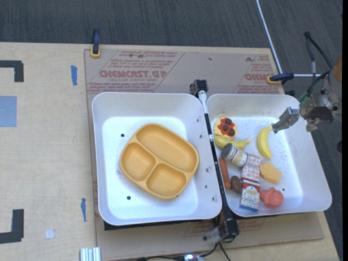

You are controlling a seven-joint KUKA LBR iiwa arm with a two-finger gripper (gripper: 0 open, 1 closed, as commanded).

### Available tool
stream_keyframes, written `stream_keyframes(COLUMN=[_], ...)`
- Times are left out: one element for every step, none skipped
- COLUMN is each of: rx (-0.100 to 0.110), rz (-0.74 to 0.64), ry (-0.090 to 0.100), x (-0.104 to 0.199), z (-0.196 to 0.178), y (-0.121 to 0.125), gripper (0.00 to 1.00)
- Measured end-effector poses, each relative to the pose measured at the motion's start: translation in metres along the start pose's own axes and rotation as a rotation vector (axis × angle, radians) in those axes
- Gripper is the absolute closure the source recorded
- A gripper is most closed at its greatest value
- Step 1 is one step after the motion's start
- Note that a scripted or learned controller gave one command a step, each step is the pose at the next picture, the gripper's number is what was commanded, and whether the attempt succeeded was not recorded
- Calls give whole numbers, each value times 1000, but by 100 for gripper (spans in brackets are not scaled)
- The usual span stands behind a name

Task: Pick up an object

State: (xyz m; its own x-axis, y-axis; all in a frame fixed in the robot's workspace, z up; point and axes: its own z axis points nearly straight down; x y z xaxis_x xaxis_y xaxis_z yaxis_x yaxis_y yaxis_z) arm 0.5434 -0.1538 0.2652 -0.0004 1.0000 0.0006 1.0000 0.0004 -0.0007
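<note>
- The small yellow plastic banana [264, 141], the nearest candidate, lies untouched in the right shallow white bin [312, 167] among other toy foods.
- My jaws stand apart, gripping nothing, just beside its far end.
- I judge that nothing is picked yet: lowering, closing and lifting remain.

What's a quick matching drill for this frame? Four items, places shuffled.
Items:
1. divided plate
2. berry tart
3. red fruit
4. sausage

Places:
A. right bin, bottom of the view, right of the blue carton
B. left bin
C. right bin, along its left wall, below the tart in the view
D. right bin, top left corner

Pairs: 1-B, 2-D, 3-A, 4-C
</note>
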Motion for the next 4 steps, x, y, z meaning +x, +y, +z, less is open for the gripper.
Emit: stream_keyframes(rx=[1,-4,0,0], rz=[0,1,2,1], ry=[0,-1,-1,1], x=[7,7,-55,-70], z=[157,145,83,65], y=[32,34,-40,-64], gripper=[0,100,100,100])
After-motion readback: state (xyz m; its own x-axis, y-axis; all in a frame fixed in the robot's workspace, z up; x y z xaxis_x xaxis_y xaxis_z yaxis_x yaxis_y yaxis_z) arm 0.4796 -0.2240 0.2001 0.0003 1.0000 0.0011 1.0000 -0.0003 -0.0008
